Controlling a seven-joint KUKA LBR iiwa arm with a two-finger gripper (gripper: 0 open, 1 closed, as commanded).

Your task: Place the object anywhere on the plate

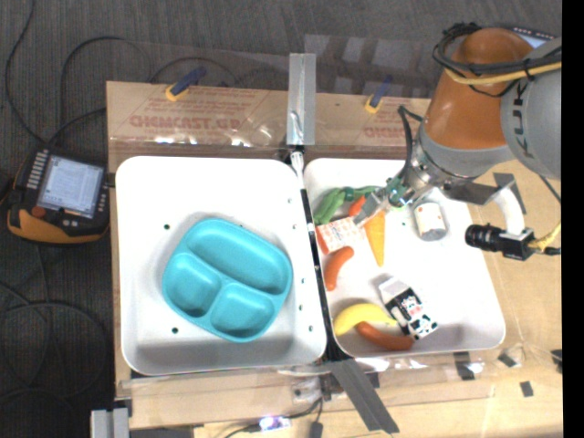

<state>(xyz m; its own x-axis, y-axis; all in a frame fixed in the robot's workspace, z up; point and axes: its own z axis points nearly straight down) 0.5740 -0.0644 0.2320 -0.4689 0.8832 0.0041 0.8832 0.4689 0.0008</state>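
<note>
The plate [228, 278], a teal one with three compartments, sits in the middle of the left bin [137, 190], tilted a little against the bin's edges. Nothing lies on it.

The items are all in the right bin [474, 281]. Near its far left corner lie a green vegetable [339, 199], a red-and-white packet [336, 235] and an orange cone-shaped carrot [376, 235]. A sausage [338, 265] lies along the left edge below them. By the near edge are a banana [358, 316], a second sausage [385, 338] touching it, and a small black-and-white carton [406, 307].

The gripper [399, 192] is low over the far part of the right bin, just beside the carrot's top and the green vegetable. Whether its pincer is apart or together cannot be told from here.
</note>
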